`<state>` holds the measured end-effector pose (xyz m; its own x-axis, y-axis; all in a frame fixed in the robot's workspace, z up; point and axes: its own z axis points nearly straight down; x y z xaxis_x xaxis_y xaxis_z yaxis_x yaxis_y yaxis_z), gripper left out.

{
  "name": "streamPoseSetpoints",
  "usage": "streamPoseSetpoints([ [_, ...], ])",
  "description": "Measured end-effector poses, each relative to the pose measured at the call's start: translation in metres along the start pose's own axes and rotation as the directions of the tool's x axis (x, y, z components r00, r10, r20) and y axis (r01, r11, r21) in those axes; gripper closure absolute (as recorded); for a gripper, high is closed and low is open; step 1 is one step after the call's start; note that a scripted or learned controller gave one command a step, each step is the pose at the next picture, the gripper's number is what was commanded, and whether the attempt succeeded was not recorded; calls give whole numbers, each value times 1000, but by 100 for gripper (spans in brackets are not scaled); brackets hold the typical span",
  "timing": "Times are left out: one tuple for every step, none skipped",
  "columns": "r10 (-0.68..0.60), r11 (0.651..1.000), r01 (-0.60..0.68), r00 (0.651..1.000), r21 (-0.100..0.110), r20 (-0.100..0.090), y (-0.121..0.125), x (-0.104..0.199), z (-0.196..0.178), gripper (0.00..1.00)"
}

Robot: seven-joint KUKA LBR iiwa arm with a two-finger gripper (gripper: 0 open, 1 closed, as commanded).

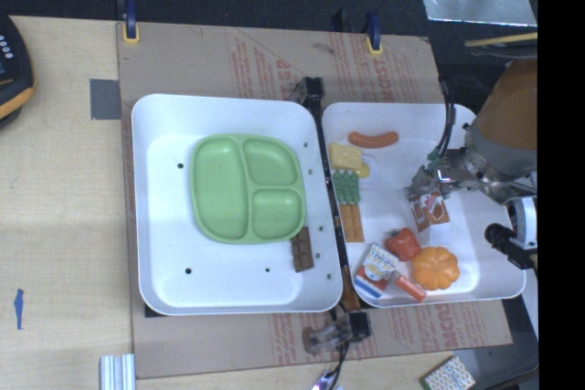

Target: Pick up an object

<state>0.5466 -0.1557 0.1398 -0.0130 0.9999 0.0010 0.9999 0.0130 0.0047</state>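
Packet [430, 211], flat glossy rectangle, under metal pincer [428, 184]; pincer state unclear.

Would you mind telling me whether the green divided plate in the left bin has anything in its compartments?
Empty. The green divided plate lies flat in the left bin, and all three compartments show bare green surface.

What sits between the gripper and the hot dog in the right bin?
Nothing visible. The gripper hangs over the right bin, above a small packet; the hot dog lies up-left of it across bare bin floor. The yellow piece sits off that line.
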Motion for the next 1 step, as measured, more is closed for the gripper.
streamPoseSetpoints([
  [-3,1000,3,1000,-5,-1,56,100,-94,100],
])
